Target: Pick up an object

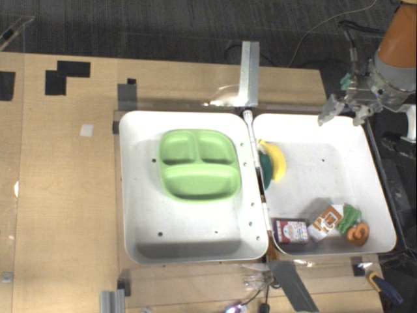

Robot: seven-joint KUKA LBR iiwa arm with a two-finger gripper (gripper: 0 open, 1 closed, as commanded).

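The pincer (343,113) hangs open and empty over the right bin's (326,152) far edge, likely poised to descend. Candidate objects lie below: a banana (273,160) nearer-left, cartons and a carrot (358,233) clustered well nearer.

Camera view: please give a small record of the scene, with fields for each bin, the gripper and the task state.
left bin: green divided plate
right bin: yellow banana at the left wall; dark carton, small box and toy carrot near the front
gripper: open, above the right bin's far right corner, nothing between its fingers
task state: no object picked yet
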